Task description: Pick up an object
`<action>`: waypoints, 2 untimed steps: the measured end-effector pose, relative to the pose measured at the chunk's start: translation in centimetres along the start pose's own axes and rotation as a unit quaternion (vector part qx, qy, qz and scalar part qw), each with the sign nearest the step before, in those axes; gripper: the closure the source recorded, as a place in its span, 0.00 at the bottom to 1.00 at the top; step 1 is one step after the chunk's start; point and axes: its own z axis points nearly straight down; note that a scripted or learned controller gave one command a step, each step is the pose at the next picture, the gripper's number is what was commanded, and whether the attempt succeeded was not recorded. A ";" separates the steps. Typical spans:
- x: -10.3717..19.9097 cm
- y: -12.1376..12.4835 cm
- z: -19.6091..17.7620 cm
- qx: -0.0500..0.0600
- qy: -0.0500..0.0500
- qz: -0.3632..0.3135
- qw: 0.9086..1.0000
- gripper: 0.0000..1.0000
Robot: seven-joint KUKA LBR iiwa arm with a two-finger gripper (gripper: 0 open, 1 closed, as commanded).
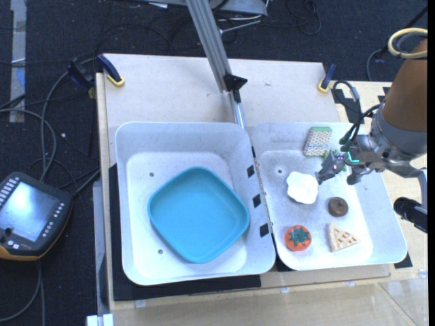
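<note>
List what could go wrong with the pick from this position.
1. The pincer hovers in the right bin between the white lump, the brown disc and the patterned sponge; a descent here may land between them and close on nothing.
2. The white lump looks rounded and smooth, so it might slip out of a grasp.
3. The items lie close together, so a miss could knock the disc toward the triangular piece.

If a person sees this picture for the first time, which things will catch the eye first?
The big blue tray lying in the left bin stands out first. Next come the small things in the right bin: a red tomato, a white lump, with the hand just above it.
</note>
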 end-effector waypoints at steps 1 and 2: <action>0.0 0.0 0.0 0.000 0.000 0.000 1.000 0.00; -1.0 -0.1 5.0 0.002 0.000 0.001 1.000 0.00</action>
